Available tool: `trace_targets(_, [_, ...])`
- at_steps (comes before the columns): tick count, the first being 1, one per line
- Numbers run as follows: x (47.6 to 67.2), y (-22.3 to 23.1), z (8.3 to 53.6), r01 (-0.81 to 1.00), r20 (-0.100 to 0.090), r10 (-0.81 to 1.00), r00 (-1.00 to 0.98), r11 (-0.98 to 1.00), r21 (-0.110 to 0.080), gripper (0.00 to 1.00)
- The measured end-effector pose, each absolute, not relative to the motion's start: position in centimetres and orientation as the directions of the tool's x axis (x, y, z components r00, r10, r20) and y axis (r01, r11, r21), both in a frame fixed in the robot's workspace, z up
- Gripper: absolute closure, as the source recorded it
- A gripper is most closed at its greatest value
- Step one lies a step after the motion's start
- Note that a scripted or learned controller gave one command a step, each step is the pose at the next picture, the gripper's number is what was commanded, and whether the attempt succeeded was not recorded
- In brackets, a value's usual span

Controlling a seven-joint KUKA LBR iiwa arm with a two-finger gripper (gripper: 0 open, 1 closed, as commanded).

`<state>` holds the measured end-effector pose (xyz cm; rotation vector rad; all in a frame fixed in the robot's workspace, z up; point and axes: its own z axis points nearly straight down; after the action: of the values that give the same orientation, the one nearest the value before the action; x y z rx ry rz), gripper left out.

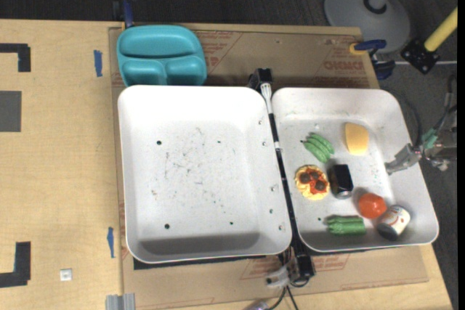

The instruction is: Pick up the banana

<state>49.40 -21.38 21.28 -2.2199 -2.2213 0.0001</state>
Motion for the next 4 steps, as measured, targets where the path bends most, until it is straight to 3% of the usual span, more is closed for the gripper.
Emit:
trace_targets(1, [47.9, -17.9, 8.5, 0.998, 0.001, 0.998, 0.058, -0.058, -0.001, 0.00])
trace_targets(2, [49.3, -13.2, 8.5, 0.928, 0.001, 0.928, -0.372, 0.372, 0.001, 0.00])
trace_targets(3, [56.2, -7.0, 18.5, 0.955, 0.000, 0.955, -0.297, 0.297, 0.002, 0.00])
trace_targets(4, [56.3, -19.3, 23.6, 0.868, -0.005, 0.868, -0.497, 0.497, 0.003, 0.00])
